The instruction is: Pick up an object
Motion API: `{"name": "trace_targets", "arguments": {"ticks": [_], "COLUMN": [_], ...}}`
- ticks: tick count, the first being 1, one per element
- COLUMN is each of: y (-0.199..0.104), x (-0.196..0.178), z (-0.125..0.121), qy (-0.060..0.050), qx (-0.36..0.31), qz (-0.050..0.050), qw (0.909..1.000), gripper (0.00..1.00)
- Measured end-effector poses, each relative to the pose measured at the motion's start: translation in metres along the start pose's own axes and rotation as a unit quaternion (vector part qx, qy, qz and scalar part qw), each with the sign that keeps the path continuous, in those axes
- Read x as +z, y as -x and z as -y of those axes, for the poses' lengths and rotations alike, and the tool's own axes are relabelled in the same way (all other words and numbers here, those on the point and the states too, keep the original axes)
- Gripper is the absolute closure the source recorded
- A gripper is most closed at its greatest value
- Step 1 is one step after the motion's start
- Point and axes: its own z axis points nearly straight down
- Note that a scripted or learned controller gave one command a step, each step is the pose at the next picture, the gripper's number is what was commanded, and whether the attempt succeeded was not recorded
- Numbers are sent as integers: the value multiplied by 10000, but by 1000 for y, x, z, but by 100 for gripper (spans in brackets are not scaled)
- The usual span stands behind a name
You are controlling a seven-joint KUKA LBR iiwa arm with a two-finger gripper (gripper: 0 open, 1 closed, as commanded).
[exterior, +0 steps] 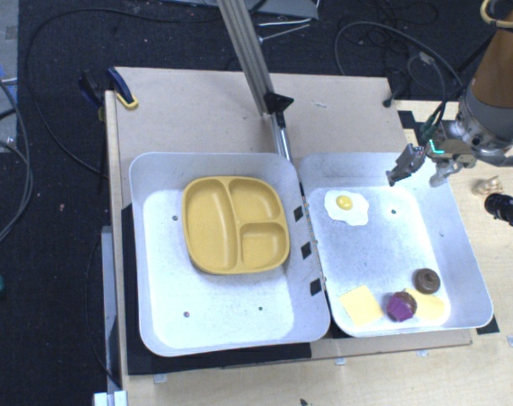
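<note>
Item: gripper (424, 166), over far right bin (460, 252) rim. Fingers spread, holding and touching nothing. Candidates: fried egg (347, 207) just left and nearer; purple piece (399, 305), brown ring (426, 281), yellow slice (361, 305) at near edge. Advice: centre over egg, descend straight, straddle its edges, then grip.

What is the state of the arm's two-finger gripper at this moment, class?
Gripper: open, holding nothing, poised above the far edge of the right-hand shallow white bin, beyond the toy fried egg.
</note>
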Motion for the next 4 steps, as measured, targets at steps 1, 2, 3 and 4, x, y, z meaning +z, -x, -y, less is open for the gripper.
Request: {"name": "trace_targets", "arguments": {"ticks": [1,2,3,4], "y": [0,-5,-1,-5], "x": [-1,63,125,176], "z": [0,0,5,-3], "qy": [8,-23,-25,-9], "qx": [-1,2,10,-9], "qz": [1,-7,-8,-6], "qw": [10000,10000,10000,10000], "gripper": [0,0,0,0]}}
